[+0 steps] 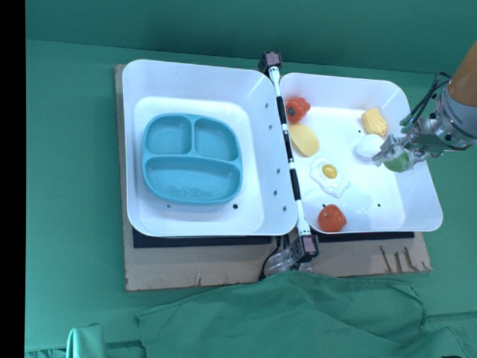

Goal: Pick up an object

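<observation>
My gripper [401,154] hangs over the right side of the right bin [421,207], shut on a small green object [397,162] that sits between its fingers. A white egg-shaped piece [367,146] lies just left of the gripper, close to one finger. Behind it lies a yellow ridged piece [375,121]. Further left in the same bin are a red pepper [297,109], a flat yellow slice [303,139], a fried egg [329,176] and a red tomato [332,217].
The left bin [257,88] holds a blue divided plate [192,159]. A black-and-white bar [288,144] runs between the two bins. Crumpled green cloth [298,312] lies in front of the bench.
</observation>
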`<state>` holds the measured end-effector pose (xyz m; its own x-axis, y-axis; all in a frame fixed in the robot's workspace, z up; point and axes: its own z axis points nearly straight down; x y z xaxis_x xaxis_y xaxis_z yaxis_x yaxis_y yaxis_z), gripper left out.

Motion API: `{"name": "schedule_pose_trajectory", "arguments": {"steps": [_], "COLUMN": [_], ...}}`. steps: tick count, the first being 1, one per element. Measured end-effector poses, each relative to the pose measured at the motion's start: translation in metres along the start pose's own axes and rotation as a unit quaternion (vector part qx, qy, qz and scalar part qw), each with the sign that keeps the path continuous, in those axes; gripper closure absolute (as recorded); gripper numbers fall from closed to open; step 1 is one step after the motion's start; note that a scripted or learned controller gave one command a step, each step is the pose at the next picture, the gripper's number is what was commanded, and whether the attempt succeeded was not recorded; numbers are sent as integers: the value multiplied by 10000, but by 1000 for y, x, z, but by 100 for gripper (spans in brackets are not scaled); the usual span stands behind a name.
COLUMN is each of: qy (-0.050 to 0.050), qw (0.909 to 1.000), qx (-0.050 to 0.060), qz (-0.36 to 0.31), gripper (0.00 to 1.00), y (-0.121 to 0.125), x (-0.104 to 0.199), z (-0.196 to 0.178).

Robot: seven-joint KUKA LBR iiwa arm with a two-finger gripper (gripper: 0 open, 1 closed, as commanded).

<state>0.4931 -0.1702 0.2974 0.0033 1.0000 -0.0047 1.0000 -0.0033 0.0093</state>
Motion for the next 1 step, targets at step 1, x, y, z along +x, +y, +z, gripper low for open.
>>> {"name": "schedule_pose_trajectory", "arguments": {"steps": [1], "qy": [0], "qw": [10000], "qx": [-6], "qz": [0], "gripper": [100], "y": [-1], "x": [-1], "z": [-45]}}
